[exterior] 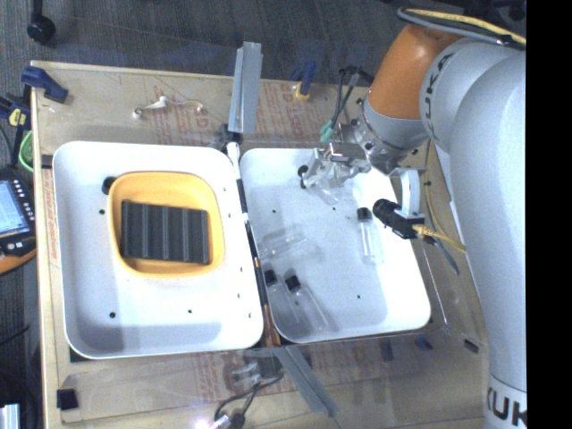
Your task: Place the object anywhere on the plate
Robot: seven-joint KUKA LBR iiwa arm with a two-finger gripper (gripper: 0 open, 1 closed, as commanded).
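We see a wooden bench (pixel 125 92) over dark grey carpet (pixel 179 7). Chair castors (pixel 40 30) stand on that floor at upper left.

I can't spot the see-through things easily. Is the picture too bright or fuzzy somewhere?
In the camera view, the right bin is washed out by bright light, so the clear tubes nearly vanish against its white floor; the left bin has a soft shadow along its near edge; the yellow plate looks sharp; the big grey arm is close and a little blurry.
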